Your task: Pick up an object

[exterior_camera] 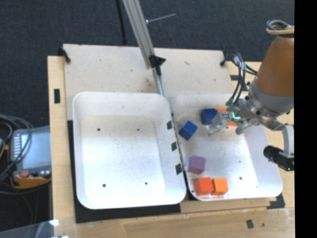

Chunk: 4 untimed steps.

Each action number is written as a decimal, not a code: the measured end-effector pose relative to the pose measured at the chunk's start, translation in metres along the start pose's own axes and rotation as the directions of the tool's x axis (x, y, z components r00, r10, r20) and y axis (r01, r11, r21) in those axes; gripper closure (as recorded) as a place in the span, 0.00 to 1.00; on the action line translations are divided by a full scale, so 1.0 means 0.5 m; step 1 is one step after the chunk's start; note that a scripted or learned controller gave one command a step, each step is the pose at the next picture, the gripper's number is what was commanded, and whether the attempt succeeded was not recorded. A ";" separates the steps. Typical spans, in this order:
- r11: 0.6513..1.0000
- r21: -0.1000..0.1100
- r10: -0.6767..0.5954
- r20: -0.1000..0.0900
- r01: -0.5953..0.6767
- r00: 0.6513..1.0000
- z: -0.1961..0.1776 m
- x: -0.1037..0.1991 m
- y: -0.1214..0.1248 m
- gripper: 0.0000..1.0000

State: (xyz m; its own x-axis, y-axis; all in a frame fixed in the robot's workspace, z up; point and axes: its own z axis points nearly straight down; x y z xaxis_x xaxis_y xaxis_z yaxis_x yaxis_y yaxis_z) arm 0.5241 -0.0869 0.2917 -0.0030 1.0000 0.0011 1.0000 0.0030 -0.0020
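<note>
My gripper [227,124] hangs low over the back of the right bin [257,180], under the orange band of the arm [277,68]. A small orange piece [230,121] shows right at the gripper, partly hidden by it. A blue block [208,116] lies just left of the gripper, and a second blue block [188,130] sits further left near the bin's wall. A purple block [197,164] rests in the bin's middle. Two orange blocks [203,185] [220,185] sit side by side at the front edge.
The left bin [124,148] lies beside the right one, sharing a raised rim with black clips [174,145]. A slanted metal pole [141,29] rises behind the bins. A black fitting [277,156] juts over the right rim.
</note>
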 end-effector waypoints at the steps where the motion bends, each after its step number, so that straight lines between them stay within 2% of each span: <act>1: 1.000 -0.004 0.004 0.001 -0.004 1.000 -0.003 -0.001 0.001 0.00; 3: 1.000 0.002 0.005 0.003 -0.005 1.000 0.175 0.001 0.020 0.00; 4: 1.000 0.002 0.005 0.002 -0.005 1.000 0.277 -0.022 0.020 0.00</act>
State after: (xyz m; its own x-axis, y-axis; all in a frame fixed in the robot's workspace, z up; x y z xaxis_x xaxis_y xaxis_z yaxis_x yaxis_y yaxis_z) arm 0.5337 -0.0977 0.1533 0.0022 1.0000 -0.0010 1.0000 -0.0022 -0.0037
